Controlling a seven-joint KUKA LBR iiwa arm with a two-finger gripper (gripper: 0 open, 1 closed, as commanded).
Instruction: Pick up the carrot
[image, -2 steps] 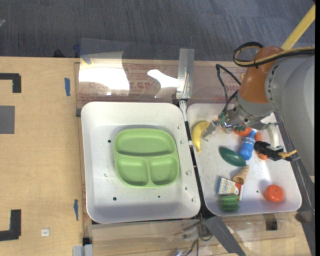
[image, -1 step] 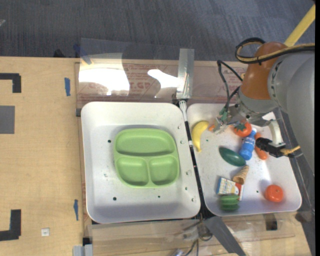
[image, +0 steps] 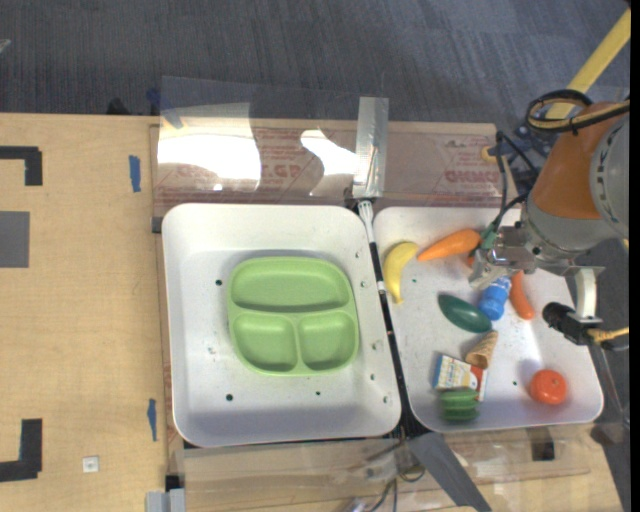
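The carrot (image: 449, 244) is a long orange piece lying at a slant near the back of the right bin (image: 590, 400), its thin end pointing left toward the banana. My gripper (image: 497, 262) hangs just to the right of the carrot's thick end, above a small blue bottle (image: 493, 299). The wrist and its cables hide the spot where the gripper meets the carrot's end.
In the right bin lie a yellow banana (image: 399, 266), a dark green oval (image: 465, 313), a short orange-red piece (image: 522, 298), a cone (image: 483, 347), a small carton (image: 456, 374), a green block (image: 458, 405) and an orange ball (image: 547, 387). The left bin (image: 190, 300) holds a green divided tray (image: 293, 312).
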